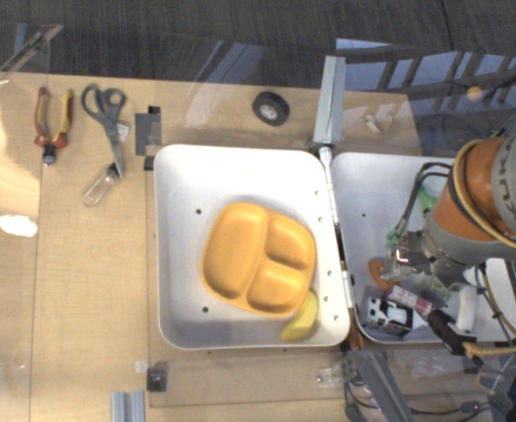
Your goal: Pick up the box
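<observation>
Because clutter crowds the box (389, 316) beneath the end effector (409, 271), whose grip state cannot be told, a mis-grasp is likely.

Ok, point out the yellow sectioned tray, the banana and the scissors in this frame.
yellow sectioned tray (259, 258), camera view, on the ridge between its compartments.
banana (302, 318), camera view, on the middle of its curved body.
scissors (107, 120), camera view, near the blades' pivot.

The arm (495, 196) enters from the right edge, orange band above the wrist, and points down over the right bin (363, 183). The gripper (407, 275) hangs near the bin's front edge.
</observation>
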`<state>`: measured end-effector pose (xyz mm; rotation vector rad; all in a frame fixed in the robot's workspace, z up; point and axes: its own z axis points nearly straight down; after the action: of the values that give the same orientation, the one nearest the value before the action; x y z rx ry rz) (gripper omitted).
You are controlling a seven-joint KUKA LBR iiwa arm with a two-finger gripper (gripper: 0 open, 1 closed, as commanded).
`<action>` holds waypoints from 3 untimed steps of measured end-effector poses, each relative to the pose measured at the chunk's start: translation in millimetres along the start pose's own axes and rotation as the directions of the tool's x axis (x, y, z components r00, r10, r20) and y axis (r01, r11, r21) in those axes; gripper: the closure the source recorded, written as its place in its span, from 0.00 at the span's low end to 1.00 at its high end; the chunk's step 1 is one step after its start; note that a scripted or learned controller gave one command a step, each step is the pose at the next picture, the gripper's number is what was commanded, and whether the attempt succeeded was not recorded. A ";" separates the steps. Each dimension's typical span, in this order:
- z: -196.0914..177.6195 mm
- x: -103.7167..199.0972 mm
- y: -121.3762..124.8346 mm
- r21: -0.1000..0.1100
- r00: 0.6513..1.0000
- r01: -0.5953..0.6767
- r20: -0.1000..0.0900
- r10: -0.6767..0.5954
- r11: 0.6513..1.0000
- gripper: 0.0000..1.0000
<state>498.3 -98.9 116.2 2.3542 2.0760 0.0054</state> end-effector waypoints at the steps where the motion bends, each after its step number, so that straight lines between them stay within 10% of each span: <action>1: -81.7 -5.6 5.5 -0.003 0.952 0.306 0.001 -0.306 0.952 1.00; 2: -81.6 -5.6 5.4 -0.003 0.952 0.306 0.001 -0.306 0.952 0.00; 3: 25.5 4.5 29.4 -0.006 0.991 0.136 0.001 -0.136 0.991 0.00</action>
<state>528.1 -98.2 90.8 2.2037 2.2279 0.0100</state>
